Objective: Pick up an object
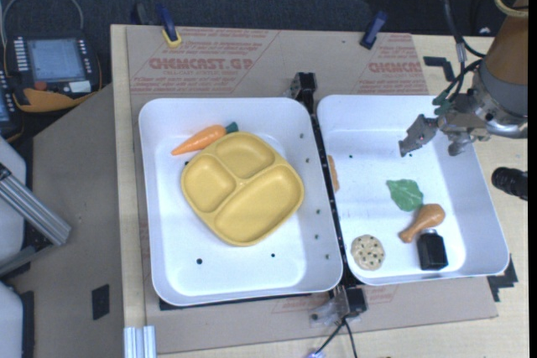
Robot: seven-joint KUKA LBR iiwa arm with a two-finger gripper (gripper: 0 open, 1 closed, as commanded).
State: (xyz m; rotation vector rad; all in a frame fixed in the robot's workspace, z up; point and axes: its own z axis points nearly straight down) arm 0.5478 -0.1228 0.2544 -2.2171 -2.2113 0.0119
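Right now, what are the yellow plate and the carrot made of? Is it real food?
The yellow plate looks like smooth moulded plastic, with a soft sheen and rounded compartments. The carrot is probably a plastic toy: its orange is even and slightly glossy, though the picture can't settle it.

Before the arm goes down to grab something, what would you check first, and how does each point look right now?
1. Something to pick in the right bin: ok. A green leaf, a chicken leg, a black block and a cookie lie there.
2. Tool holding nothing: ok, nothing shows between its fingers.
3. Tool open enough: ok, the fingers stand apart.
4. Tool over a target: not ok, it hangs over bare bin floor, up-view from the leaf.
5. Targets apart from each other: not ok for the chicken leg and black block, which look to touch; ok for the cookie.
6. Height above the bin: cannot tell.
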